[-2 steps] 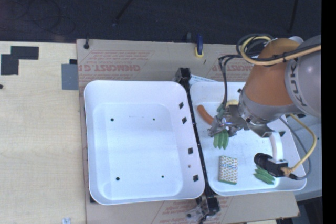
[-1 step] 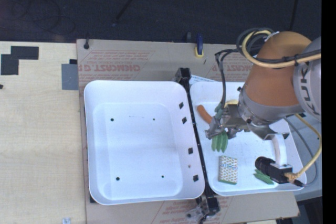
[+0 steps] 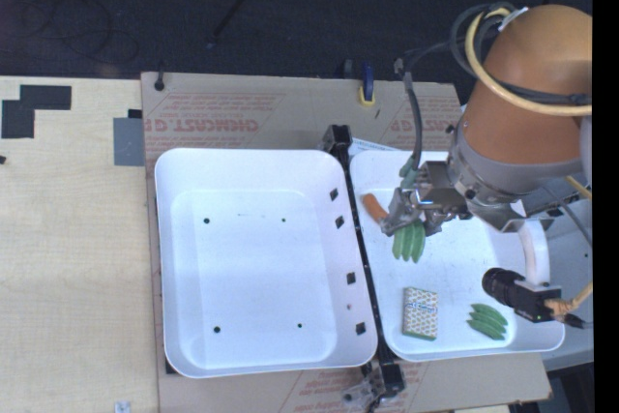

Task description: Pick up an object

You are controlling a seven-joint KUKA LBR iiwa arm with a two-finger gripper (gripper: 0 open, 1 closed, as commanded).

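The end effector sits low in the right bin near its left wall — fingers closed on green pods; an orange piece lies beside.

Tool low, arm from right

- We see bright, even light from above on the bench, while the floor behind falls nearly black.
- The left bin glares pale blue-white, its inner floor almost washed out.
- Shadows are short and soft, lying close under the arm.
- The picture is coarse and slightly soft; small print on the cardboard blurs.
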